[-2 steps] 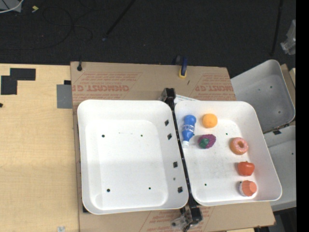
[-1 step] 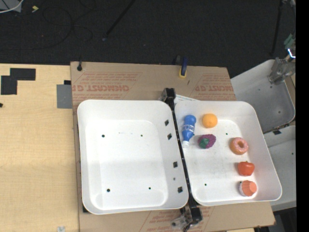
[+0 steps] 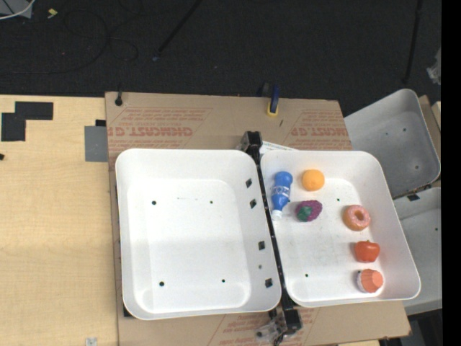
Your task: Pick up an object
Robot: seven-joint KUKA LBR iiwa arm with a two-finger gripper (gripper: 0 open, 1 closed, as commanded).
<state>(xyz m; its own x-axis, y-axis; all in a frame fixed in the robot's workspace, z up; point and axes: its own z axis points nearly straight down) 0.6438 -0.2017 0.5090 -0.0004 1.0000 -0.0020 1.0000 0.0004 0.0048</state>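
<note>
The right bin (image 3: 389, 193) holds several small objects. A blue and white bottle (image 3: 280, 190) lies against its left wall. Beside it sits an orange ball (image 3: 312, 179), and just below that a purple and green lump (image 3: 309, 210). A pink donut (image 3: 356, 218) lies further right. Below the donut are a red tomato-like piece (image 3: 366, 251) and an orange and white round piece (image 3: 371, 280) near the bin's front right corner.
The left bin (image 3: 133, 229) stands next to the right one on a cardboard sheet (image 3: 180, 125). A grey metal plate (image 3: 400, 135) lies to the far right. A blue and yellow clamp (image 3: 273, 101) grips the cardboard's back edge.
</note>
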